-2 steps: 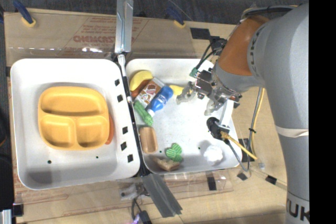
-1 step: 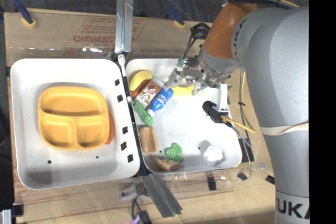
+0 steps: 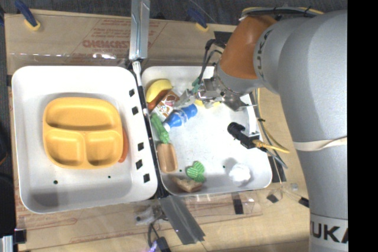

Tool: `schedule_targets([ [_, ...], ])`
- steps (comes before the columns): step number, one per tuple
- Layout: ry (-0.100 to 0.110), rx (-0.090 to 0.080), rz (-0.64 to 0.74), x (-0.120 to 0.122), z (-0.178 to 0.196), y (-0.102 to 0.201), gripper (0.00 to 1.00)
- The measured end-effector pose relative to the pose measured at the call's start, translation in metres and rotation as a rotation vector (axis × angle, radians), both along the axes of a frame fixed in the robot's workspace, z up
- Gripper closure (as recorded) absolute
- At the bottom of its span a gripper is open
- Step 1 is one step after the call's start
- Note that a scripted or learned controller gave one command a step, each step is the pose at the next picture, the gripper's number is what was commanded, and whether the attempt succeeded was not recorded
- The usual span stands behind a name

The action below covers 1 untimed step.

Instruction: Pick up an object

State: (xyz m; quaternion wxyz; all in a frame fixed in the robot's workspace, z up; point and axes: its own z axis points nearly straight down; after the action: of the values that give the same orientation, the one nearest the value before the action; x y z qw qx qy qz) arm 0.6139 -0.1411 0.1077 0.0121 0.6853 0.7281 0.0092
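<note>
We see the jaws (image 3: 204,93) low over the back part of the right bin (image 3: 260,177). We cannot tell from here how the jaws stand, and we see nothing held in them.

The nearest thing is a blue and white bottle (image 3: 181,115). It lies just in front of the jaws and a little to their left in the picture, very near but not in them. Its long side runs on a slant, from the jaws down toward the wall between the two bins. We think the jaws would need to drop a bit and close across the short side of the bottle.

A yellow banana (image 3: 157,90) lies beside the bottle, in the back corner of the bin. A small packet with a picture on it (image 3: 166,107) sits between them. A green toy (image 3: 196,171) and a white lump (image 3: 239,173) lie near the front wall, well apart from the jaws.

The grey arm (image 3: 313,91) comes in from the right and bends down over the bin, with its orange band (image 3: 241,47) above the wrist. The left bin (image 3: 26,127) on the bench holds a yellow tray (image 3: 82,131).
</note>
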Motion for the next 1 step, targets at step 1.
schedule_targets([
  [1,0.029,-0.004,0.313,-0.0347,-0.0140,0.0164,0.00],
])
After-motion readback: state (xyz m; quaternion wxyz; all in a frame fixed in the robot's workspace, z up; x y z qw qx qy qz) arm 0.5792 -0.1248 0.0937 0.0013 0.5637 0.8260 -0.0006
